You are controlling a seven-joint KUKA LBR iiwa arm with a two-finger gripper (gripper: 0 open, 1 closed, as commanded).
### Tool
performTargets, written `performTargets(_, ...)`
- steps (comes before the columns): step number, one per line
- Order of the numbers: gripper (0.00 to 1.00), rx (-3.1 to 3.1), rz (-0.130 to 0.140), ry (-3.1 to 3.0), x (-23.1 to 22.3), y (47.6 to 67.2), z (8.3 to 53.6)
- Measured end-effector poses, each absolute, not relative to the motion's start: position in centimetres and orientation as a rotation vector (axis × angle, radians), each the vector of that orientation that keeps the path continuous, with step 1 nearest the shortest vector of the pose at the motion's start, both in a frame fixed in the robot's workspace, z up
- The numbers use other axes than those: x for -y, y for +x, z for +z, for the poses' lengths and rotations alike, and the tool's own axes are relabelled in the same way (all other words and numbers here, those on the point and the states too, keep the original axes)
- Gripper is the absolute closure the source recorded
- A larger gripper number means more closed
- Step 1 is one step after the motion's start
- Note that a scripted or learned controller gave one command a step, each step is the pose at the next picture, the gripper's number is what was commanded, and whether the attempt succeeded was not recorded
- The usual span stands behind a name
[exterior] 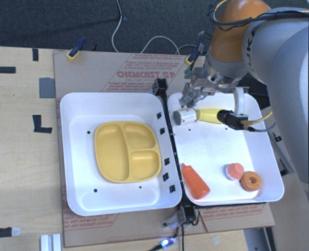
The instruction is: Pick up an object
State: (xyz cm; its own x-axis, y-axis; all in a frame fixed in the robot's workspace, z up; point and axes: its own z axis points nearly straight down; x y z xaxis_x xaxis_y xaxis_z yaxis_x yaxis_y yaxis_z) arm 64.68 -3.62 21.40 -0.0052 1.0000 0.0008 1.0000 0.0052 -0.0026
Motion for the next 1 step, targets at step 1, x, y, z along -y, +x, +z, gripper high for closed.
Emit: performTargets(1, 1.0, 2.226, 0.002, -2.214, -1.83, 64.27, 20.98)
